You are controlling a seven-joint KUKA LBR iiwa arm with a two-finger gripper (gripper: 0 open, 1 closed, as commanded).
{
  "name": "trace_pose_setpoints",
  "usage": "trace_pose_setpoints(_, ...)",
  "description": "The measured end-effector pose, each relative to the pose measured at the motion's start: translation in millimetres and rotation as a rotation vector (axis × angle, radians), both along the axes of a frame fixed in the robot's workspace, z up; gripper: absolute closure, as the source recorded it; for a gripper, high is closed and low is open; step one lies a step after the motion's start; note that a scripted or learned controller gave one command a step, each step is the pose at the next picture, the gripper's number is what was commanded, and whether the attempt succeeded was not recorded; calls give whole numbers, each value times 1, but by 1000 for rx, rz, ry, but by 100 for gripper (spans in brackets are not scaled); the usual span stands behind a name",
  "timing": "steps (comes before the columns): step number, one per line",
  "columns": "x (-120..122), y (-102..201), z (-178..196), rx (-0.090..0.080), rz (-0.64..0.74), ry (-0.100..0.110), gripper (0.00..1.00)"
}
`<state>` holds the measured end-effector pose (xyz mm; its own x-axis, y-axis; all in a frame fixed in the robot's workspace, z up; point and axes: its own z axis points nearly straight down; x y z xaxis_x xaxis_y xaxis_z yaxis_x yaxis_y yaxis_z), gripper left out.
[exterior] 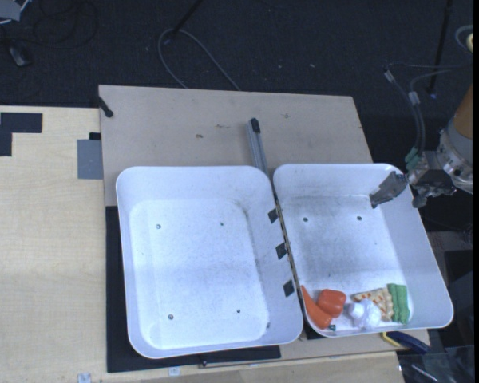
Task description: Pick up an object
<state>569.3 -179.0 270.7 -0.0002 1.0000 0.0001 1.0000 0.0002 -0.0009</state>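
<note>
**Objects bunched in the near corner, gripper apart at the far rim**

Nearest the camera, along the right bin's (431, 254) front edge, a small cluster lies together: an orange piece (325, 304) at the left of the group, a white lump (361, 314) beside it, a tan patterned item (377, 300) touching that, and a green piece (398, 302) at the right end. All of them sit well apart from the fingers, down the bin toward the camera, and nothing touches them but the bin floor and one another.

The gripper (402, 185) hangs at the far right rim of the same bin, at the end of the arm (463, 134) coming in from the right. Its fingers are spread, one dark finger (388, 188) slanting out over the rim toward the bin's inside, with nothing between them.

Left of the fingers, across the divider, lies the left bin (136, 214). Beyond both bins a dark rod (257, 142) rests on the bench (184, 126).
</note>
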Motion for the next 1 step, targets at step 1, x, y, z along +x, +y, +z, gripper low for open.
trace_pose_setpoints(1,-21,30,93,0,-51,-8,0)
